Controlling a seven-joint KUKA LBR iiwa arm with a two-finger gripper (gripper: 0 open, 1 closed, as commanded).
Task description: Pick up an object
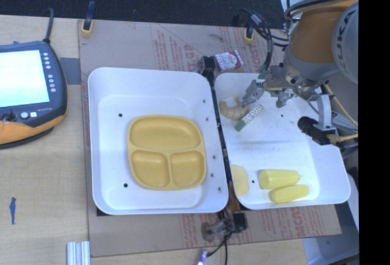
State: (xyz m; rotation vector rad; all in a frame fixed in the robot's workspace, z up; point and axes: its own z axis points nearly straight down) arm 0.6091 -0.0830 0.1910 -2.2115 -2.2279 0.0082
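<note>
Camera view shows two white bins side by side on a cardboard-covered bench. The left bin [103, 136] holds a yellow divided plate [166, 151]. The right bin [326, 163] holds two corn cobs [283, 185] near its front edge, a pale yellow round piece [239, 180] at its front left wall, a tan ginger-shaped piece [230, 110] at its rear left, and a small green-and-white stick [249, 117] just beside that piece. The arm [320, 26] reaches in from the right, over the rear of the right bin. The gripper [259, 92] hangs just above the stick and the tan piece. Finger spacing cannot be determined, and no object is visibly between the fingers. A tablet [27, 90] lies at the left, outside the bins.
</note>
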